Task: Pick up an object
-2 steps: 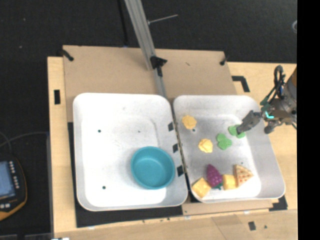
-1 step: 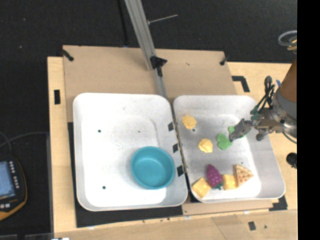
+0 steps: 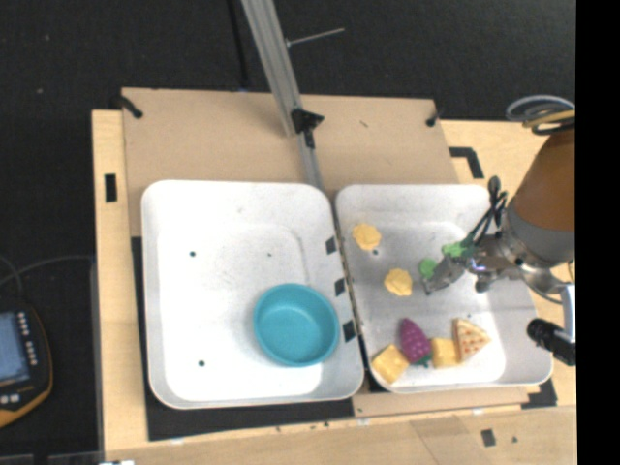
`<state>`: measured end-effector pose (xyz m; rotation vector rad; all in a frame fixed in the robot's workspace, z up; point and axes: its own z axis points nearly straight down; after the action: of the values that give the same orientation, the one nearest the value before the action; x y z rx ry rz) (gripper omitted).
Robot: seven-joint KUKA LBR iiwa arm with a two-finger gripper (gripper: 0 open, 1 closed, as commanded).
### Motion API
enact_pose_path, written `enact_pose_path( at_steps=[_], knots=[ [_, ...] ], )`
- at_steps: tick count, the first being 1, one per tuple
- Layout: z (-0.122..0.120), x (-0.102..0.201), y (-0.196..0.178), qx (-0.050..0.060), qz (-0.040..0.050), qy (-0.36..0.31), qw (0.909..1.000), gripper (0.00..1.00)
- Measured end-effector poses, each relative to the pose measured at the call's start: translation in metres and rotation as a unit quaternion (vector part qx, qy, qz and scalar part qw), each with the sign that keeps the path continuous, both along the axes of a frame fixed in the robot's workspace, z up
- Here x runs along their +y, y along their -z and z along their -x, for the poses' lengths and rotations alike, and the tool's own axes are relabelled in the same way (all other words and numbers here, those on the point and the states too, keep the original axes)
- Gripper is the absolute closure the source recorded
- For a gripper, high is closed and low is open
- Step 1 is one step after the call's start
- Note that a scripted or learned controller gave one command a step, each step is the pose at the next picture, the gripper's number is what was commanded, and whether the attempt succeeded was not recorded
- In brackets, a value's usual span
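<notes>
The right white bin [image 3: 407, 201] holds several small toy foods. A yellow piece [image 3: 365, 235] lies at its upper left and another yellow piece [image 3: 398, 281] sits near the middle. Along the front edge are a yellow cheese wedge [image 3: 389, 363], purple grapes [image 3: 415, 340], a small yellow block [image 3: 444, 353] and a pizza slice [image 3: 471, 338]. A small green object [image 3: 441, 258] sits right at the tip of my gripper [image 3: 439, 273], which reaches in low from the right over the bin's middle. The gripper partly covers the green object, and whether it is held is unclear.
The left white bin [image 3: 194, 221] holds a blue bowl [image 3: 294, 324] near its front right corner. A slanted metal pole [image 3: 281, 76] rises behind the bins. The grey arm with its orange band [image 3: 547, 187] occupies the right bin's right side.
</notes>
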<state>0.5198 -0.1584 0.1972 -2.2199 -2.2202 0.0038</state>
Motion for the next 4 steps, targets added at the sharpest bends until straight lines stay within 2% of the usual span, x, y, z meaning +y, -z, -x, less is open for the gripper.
enact_pose_path(
  at_steps=[1,2,3,4],
  knots=[
    [0.002,-0.006,0.041,-0.002,0.0001,0.0,1.0,0.0],
    [0.0,-0.007,0.03,-0.005,0.0006,0.003,1.0,1.0],
    [-0.007,-0.002,-0.017,-0.005,0.0009,-0.002,1.0,1.0],
    [-0.007,-0.003,-0.009,-0.002,0.0002,0.0,1.0,1.0]
  ],
)
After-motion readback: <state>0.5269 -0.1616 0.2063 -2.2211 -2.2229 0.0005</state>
